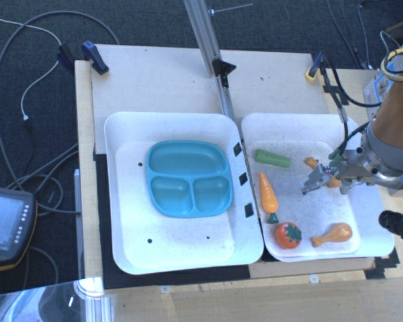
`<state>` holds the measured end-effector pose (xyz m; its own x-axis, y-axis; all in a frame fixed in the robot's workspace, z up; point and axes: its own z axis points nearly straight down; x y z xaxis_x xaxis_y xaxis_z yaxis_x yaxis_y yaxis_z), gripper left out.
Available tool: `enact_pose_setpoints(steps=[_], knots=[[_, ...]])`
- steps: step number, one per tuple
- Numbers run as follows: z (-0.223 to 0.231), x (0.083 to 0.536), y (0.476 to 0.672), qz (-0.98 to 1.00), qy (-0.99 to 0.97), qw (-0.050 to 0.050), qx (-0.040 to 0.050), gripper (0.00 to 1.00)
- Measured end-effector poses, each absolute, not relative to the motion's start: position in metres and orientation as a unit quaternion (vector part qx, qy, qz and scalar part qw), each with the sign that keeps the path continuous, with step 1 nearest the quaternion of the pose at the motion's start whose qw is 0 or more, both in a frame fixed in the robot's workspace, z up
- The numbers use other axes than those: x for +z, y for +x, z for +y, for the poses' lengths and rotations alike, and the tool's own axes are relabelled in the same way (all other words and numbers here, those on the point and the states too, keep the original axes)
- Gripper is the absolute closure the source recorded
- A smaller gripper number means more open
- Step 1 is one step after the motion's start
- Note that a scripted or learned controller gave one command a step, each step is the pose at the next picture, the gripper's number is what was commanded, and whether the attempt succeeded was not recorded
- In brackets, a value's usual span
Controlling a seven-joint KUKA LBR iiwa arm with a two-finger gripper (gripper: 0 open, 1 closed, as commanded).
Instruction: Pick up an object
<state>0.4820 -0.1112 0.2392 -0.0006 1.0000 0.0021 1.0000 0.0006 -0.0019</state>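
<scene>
Camera view, from largest to smallest: the counter [161,79] carries two shallow white bins side by side. The left bin [121,200] holds a blue divided plate [188,178] near its centre. The right bin [282,129] holds the toys. The arm [389,129] enters at 3 o'clock, its orange band above the grey wrist, and leans down and leftward over the right bin, so the tool [317,180] hangs low toward the bin's middle, at 3 o'clock from the carrot. Whether its fingers are parted or closed cannot be told from this slant; nothing is plainly seen between them.

Among the toys, the orange carrot [267,193] lies lengthwise along the bin's left side. A green cucumber piece [273,158] lies at 12 o'clock from the carrot. A tan drumstick [334,234] lies near the bin's 5 o'clock corner. A red tomato [289,235] sits at 6 o'clock from the carrot, just beside its green tip. A small orange piece [311,162] lies just above the tool.
</scene>
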Motion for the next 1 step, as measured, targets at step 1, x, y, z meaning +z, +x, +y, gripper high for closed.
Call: enact_pose_setpoints(steps=[1], knots=[[-0.1113, 0.2392, 0.4821, -0.707, -0.707, 0.001, -0.0002, 0.00]])
